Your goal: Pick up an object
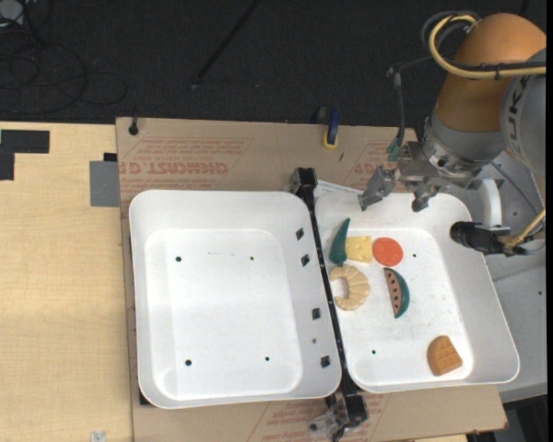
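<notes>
Nearest is a tan bread-shaped chunk (444,355) alone in the right white bin (498,339). Farther in, a beige ring-shaped piece (350,288), yellow block (358,248), red disc (387,251) and watermelon slice (398,293) bunch together. The gripper (399,191) hangs over the far rim, jaws spread, empty. That clutter could make it nudge neighbours instead of grabbing one.

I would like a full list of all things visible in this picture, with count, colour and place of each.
Left bin: 1, white, bench left.
Right bin: 1, white, bench right.
Teal curved piece: 1, teal, right bin, upper left.
Yellow block: 1, yellow, beside teal piece.
Red disc: 1, red-orange, right of yellow block.
Ring: 1, beige, below yellow block.
Melon slice: 1, red and teal, right of ring.
Bread piece: 1, orange-brown, right bin's lower right.
Blue clamp: 1, board's far edge.
Gripper: 1, grey, open, above right bin's far edge.
</notes>
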### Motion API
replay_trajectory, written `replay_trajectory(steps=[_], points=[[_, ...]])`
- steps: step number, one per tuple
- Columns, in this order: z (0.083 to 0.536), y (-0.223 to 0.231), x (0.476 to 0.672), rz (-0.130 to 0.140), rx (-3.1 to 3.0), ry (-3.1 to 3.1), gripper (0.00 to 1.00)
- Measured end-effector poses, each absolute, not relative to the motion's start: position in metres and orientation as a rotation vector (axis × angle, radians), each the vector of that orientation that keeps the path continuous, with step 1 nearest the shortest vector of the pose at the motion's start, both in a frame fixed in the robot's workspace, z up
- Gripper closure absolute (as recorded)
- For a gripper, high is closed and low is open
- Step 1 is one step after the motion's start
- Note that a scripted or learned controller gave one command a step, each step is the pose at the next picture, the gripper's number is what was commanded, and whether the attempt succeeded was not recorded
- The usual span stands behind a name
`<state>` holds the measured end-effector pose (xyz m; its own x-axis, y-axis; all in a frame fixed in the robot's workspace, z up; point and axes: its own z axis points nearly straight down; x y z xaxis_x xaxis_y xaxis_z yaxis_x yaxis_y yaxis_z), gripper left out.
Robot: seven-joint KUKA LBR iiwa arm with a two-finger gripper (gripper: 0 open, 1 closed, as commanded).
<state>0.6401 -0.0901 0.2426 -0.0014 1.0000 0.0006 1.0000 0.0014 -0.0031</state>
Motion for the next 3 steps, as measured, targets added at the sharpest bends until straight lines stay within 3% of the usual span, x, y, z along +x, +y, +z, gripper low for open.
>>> replay_trajectory(steps=[1, 2, 3], points=[[0.160, -0.081, 0.603, 0.009, -2.215, -2.217, 0.00], [0.085, -0.079, 0.584, 0.004, -2.218, -2.220, 0.00], [0.097, -0.084, 0.584, 0.008, -2.228, -2.212, 1.00]])
